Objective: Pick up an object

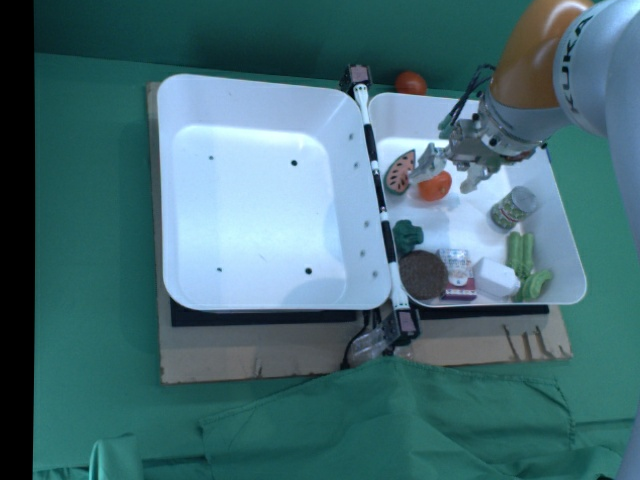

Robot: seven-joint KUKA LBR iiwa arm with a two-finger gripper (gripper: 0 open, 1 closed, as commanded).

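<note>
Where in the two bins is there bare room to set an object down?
The left bin floor is bare wall to wall. The right bin is crowded along its front, from the brown disc to the green pieces; the gripper hovers over the orange ball.

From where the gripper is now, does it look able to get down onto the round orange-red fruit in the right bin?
Probably yes: the gripper hangs right above the round orange-red fruit, nothing covering it. The watermelon slice lies close on one side, which may crowd a finger.
</note>
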